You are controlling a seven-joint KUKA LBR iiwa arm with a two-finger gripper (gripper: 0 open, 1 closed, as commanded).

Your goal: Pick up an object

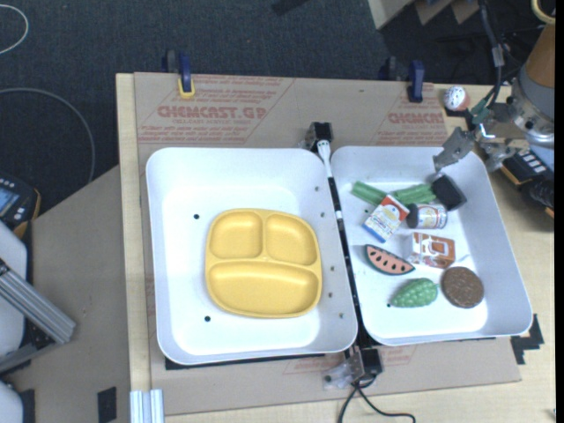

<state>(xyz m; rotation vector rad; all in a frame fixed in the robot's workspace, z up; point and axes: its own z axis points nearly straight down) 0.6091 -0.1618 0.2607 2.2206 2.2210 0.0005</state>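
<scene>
Hovering tool (pixel 448 167) above right bin (pixel 507 236) | grip state unclear | cucumber (pixel 388 192), can (pixel 427 217), carton (pixel 385 218) crowd below

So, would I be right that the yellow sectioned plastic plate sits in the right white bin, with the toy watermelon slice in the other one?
Not quite: the camera view shows the yellow sectioned plastic plate in the left white bin, not the right. The toy watermelon slice is indeed in the other one, the right white bin.
</scene>
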